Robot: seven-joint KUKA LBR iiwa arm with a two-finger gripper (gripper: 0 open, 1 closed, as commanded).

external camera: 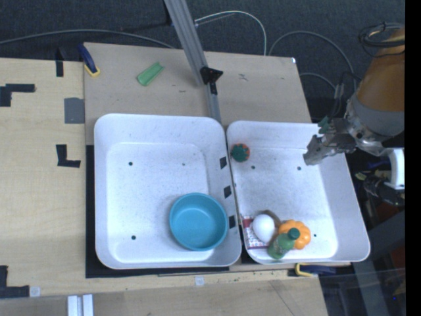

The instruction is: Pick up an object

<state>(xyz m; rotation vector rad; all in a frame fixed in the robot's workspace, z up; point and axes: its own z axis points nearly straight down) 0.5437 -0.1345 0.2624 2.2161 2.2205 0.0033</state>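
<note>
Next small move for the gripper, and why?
Probably travel toward the near-left corner of the right bin. The gripper sits over that bin's far right edge, holding nothing, while the white ball and orange object cluster in that corner.
</note>
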